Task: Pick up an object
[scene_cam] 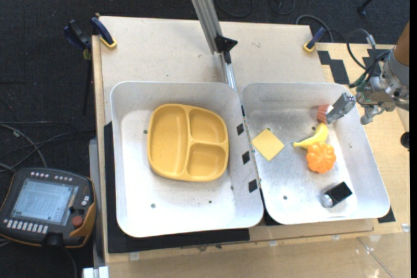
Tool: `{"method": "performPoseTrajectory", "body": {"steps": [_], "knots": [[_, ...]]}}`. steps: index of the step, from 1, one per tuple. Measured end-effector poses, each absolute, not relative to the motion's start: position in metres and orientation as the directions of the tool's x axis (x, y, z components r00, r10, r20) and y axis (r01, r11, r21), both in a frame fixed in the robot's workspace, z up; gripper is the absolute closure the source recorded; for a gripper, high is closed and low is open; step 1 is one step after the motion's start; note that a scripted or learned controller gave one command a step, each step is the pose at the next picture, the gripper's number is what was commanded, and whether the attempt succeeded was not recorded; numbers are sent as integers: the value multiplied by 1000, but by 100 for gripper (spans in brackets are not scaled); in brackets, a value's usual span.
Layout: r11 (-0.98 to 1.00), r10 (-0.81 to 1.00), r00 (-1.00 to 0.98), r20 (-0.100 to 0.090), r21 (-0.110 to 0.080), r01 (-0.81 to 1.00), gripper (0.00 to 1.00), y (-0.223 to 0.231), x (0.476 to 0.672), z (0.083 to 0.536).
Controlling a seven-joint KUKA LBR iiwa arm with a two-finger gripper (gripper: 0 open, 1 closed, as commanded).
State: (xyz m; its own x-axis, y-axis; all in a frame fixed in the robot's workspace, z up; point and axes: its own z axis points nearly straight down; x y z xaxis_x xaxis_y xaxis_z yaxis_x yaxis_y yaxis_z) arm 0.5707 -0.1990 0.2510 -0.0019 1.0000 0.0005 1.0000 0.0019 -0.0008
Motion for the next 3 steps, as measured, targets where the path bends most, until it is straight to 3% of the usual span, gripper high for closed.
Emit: {"method": "performPoseTrajectory", "body": {"steps": [1, 3], "knots": [[2, 1000, -2, 0, -1, 1000, 0, -199, 571, 251], [0, 1000, 0, 2, -6, 1000, 0, -200, 563, 125]]}}
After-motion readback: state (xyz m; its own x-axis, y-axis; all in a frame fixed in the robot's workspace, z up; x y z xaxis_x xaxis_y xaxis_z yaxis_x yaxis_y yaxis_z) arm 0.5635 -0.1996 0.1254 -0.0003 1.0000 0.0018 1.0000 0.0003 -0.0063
